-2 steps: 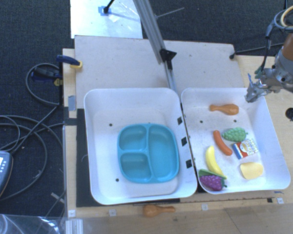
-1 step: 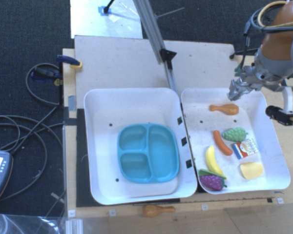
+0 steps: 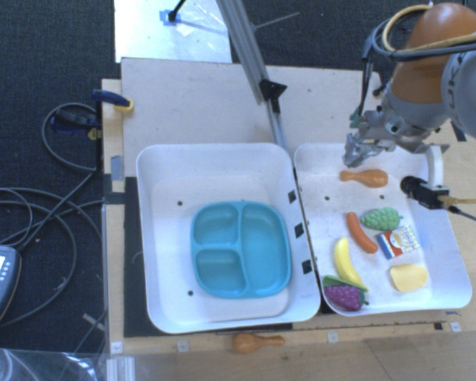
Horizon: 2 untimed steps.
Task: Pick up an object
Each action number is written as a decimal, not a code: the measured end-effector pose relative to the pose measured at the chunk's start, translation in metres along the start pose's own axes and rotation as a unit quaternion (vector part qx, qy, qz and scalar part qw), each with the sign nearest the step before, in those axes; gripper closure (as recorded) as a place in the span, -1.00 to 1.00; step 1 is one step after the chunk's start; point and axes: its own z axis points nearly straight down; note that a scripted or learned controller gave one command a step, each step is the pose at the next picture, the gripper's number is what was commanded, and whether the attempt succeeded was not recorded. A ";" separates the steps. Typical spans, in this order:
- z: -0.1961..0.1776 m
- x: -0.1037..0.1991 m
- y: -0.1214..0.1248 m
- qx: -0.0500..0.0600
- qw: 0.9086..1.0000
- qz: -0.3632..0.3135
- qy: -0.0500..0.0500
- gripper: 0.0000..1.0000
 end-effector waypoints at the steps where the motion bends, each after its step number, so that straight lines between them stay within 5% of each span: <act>1: -0.012 0.054 0.008 -0.001 1.000 0.000 0.000 1.00; 2: -0.025 0.106 0.007 -0.001 1.000 0.000 0.001 1.00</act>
